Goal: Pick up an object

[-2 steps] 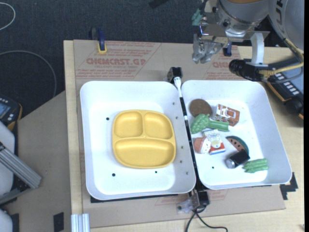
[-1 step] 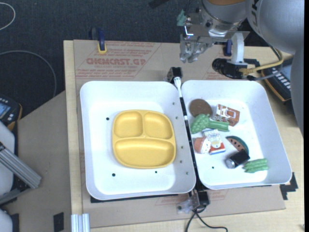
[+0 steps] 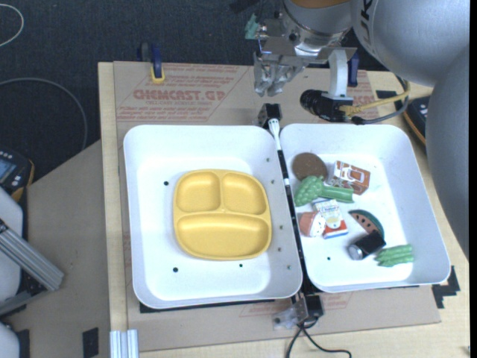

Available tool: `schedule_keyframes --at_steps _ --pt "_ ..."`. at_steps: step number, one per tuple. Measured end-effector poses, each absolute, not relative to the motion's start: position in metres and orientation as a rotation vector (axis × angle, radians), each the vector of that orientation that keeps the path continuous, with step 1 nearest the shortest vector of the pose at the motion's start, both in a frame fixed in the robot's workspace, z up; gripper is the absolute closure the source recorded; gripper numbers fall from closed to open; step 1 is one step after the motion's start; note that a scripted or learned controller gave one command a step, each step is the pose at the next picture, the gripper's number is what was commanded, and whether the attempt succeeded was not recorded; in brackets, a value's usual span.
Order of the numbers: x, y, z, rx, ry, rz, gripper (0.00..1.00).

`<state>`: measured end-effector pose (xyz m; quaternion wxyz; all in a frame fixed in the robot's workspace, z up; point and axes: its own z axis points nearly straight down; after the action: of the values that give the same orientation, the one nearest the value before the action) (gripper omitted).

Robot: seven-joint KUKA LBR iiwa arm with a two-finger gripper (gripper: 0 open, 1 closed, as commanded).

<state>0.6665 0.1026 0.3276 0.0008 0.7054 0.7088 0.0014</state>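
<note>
The metal two-finger gripper (image 3: 270, 77) hangs closed and holding nothing above the far surface, beyond both bins. A smooth yellow three-compartment plastic tray (image 3: 221, 215) fills the left white bin (image 3: 145, 222); small jumbled objects, including a round brown disc (image 3: 308, 165), lie in the right white bin (image 3: 417, 200).

A yellow three-compartment plastic plate (image 3: 221, 215) lies in the left white bin (image 3: 141, 200); the right white bin (image 3: 417, 259) holds a brown disc (image 3: 308, 165), green leafy pieces (image 3: 319, 192) and a red-and-white packet (image 3: 350, 176).
</note>
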Motion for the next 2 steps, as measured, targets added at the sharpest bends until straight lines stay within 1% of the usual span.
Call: schedule_keyframes --at_steps 1,2 --pt "0.666 0.151 0.335 2.215 2.227 0.006 1.0" --pt "0.666 0.194 0.361 2.215 2.226 0.009 1.0"
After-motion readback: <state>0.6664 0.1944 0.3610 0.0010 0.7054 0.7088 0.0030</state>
